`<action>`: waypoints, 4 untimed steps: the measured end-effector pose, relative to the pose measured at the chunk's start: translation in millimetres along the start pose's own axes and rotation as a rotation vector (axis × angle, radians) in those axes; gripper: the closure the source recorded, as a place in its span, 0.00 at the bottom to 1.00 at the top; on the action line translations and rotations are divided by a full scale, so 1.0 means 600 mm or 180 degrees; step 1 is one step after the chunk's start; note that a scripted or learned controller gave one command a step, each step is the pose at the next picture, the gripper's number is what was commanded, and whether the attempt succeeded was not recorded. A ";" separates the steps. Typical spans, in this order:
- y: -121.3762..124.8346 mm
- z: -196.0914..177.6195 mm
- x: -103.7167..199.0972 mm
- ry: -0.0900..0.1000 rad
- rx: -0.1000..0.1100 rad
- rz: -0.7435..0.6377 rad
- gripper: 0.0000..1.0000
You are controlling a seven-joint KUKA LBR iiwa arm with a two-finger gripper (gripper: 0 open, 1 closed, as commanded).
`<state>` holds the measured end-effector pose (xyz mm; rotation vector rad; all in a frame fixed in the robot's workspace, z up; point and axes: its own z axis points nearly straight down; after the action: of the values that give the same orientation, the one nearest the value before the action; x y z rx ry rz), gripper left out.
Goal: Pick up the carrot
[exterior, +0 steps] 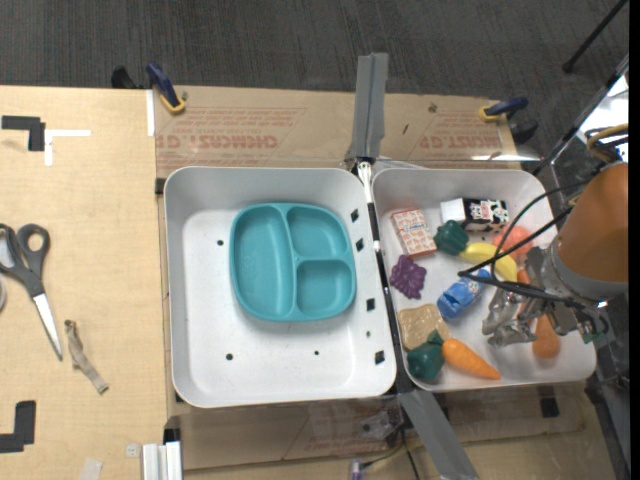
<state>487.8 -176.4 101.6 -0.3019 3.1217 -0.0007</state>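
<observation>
The carrot (471,359) is orange and tapered. It lies on its side near the front wall of the right bin (520,176), its tip pointing right. My gripper (508,322) hangs just above and to the right of it, over the bin's right part, a short gap from the carrot. Its metal fingers (496,318) look open with nothing between them. The arm's orange band (600,238) is behind the gripper at the bin's right edge.
Around the carrot lie a dark green toy (425,362), a tan slice (420,320), a blue toy (458,298), purple grapes (408,276), a yellow piece (497,259) and a small orange piece (546,344). The left bin (200,368) holds a teal divided plate (293,263). Scissors (30,268) lie far left.
</observation>
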 end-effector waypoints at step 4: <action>-0.047 -0.090 0.000 0.0002 -0.0002 0.0010 1.00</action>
<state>492.8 -204.3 155.3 -0.2969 3.1229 0.0001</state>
